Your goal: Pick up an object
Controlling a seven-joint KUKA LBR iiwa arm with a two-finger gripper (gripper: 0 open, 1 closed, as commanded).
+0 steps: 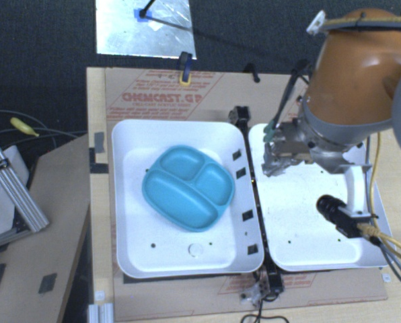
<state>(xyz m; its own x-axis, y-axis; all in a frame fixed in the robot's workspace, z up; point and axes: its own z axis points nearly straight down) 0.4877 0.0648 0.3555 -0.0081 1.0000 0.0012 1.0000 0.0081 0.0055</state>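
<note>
The camera view is taken from above the bench, and the arm [362, 66] is seen reaching in from the right, its orange band bulking large over the upper part of the right bin [308, 247]. The pincer [273, 161] is found below that band, hung over the upper left corner of the right bin, close to the divide between the two bins. Whether it is spread or pressed together cannot be told, since its tip is blurred and partly masked by the wrist; nothing is seen pinched in it. The blue sectioned plate [188, 187] is placed to the left of the pincer and a little lower in the picture, lying flat in the middle of the left bin [133, 247], well apart from the pincer and separated from it by the bins' adjoining walls. A small pale round mark [196, 250] is seen on the left bin's floor, below the plate and further down-left of the pincer. A black cylindrical fitting [338, 215] is seen to the lower right of the pincer, over the right bin. Brown cardboard with red lettering [161, 98] is laid under both bins, showing above and to the left of the pincer.
</note>
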